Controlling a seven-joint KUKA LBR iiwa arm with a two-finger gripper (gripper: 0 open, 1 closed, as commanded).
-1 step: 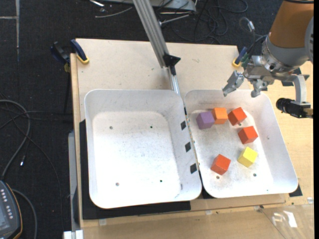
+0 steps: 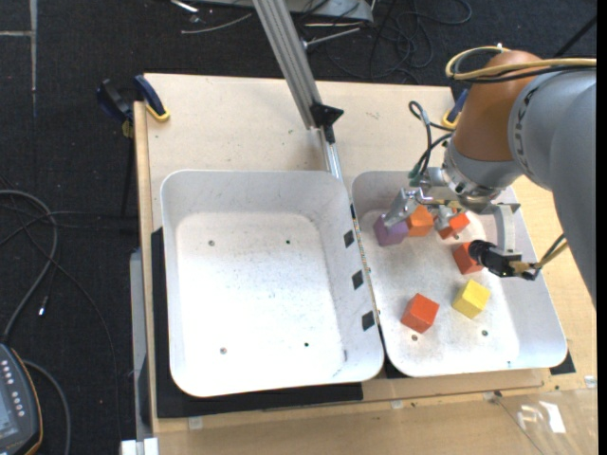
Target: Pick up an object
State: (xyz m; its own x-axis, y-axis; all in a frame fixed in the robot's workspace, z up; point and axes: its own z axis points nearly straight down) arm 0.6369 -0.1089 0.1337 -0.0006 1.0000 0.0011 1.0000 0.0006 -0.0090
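On the far left of my table [image 2: 237, 121] a blue and yellow clamp [image 2: 152, 98] grips the edge. Next comes the left bin [image 2: 180, 197], white with tiny dark specks. A silver pole [image 2: 289, 50] leans down from the top and ends at the gap between the two bins.

Then comes the right bin [image 2: 531, 344], where all the blocks are. A purple block [image 2: 389, 228] sits near the back of it, by the left wall. Just right of it is an orange block [image 2: 419, 221]. My end effector [image 2: 427, 207] is low over these two, right at the orange one. I cannot tell if it is spread or pinched, or if it holds anything.

Nearer the front lies another orange block [image 2: 420, 312], on its own. A yellow block [image 2: 471, 298] is just right of that. A small orange-red block [image 2: 456, 223] and a red block [image 2: 468, 258] sit further back, beside my black cable [image 2: 503, 263]. My grey arm [image 2: 560, 131] comes in from the right.
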